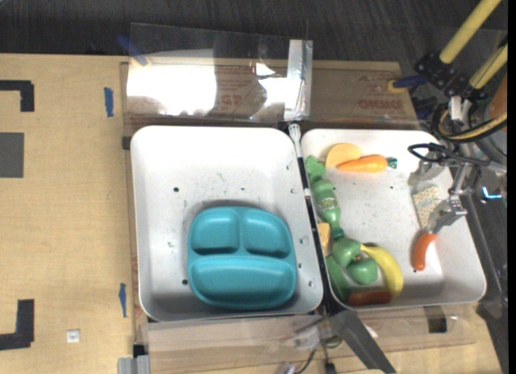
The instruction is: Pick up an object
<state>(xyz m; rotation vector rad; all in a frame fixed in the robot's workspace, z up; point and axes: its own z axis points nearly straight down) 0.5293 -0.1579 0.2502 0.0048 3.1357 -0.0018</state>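
1. Plainly, the step in hand is the approach: the hand (442,203) hangs over the right bin (472,284), near its right wall at the right of the frame, and nothing is seen between its fingers, so no object is picked up yet.
2. Whether the hand is wide or narrow I cannot tell; the metal parts there are small and blur together.
3. The nearest candidate is a small orange-red sausage-shaped piece (420,251), lying just below the hand in the frame, close to the bin's right wall.
4. In my judgement the next move calls for coming down over that piece with the fingers astride its narrow width, clear of the bin wall, then closing and lifting.
5. The right bin also holds a carrot (364,164) beside a yellow-orange slice (342,154) at its upper left, a line of green toy vegetables (324,195) down its left wall, and a banana (387,268) with a green pepper-like piece (352,256) at its lower left.
6. The left bin (161,163) holds a teal divided tray (240,257), upside or face I cannot judge, sitting toward the lower middle of the frame.
7. Both bins rest side by side on the bench (64,203).
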